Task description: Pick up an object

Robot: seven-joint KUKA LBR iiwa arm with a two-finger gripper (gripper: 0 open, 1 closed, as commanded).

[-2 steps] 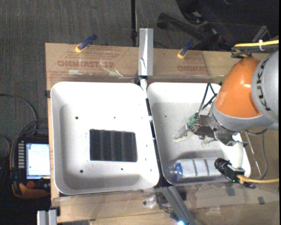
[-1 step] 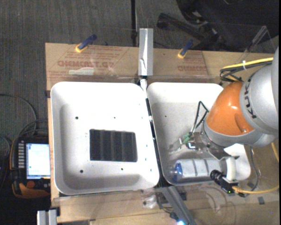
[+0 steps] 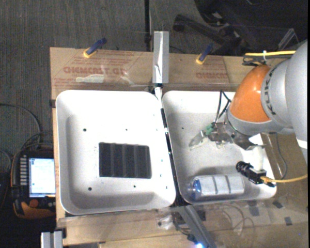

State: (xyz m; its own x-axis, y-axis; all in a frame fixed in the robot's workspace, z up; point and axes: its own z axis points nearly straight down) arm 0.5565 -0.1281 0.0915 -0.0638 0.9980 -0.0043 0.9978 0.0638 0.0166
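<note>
So, one arm (image 3: 292, 94) comes in from the right, orange band (image 3: 250, 101) above the wrist, and sits over the right bin (image 3: 183, 110). Hand (image 3: 196, 140) is over the middle of that bin, pointing left toward the divider between the bins. Can't tell how far open it is, or whether it has hold of anything; too small and blurry at the tip.

Bottle (image 3: 217, 186): clear plastic with a blue cap. It lies on its side along the near wall of the right bin, cap end to the left, toward the bin's near-left corner. It is nearer the camera than the hand and apart from it, not touching.

Left bin (image 3: 75, 110) holds a black ribbed panel (image 3: 125, 160), rectangular, lying flat a little toward the near side of the floor, well apart from the hand. Small dark holes dot the floor around it.

Both bins sit side by side, edges touching, on a brown worktop (image 3: 111, 68) with faded red print. Two clamps grip the far edge, one on the left (image 3: 94, 46) and one on the right (image 3: 204, 53). A metal post (image 3: 160, 56) stands at the far end of the seam between the bins. A pendant (image 3: 35, 182) with a lit screen lies on the dark floor (image 3: 20, 45), left of the worktop.
</note>
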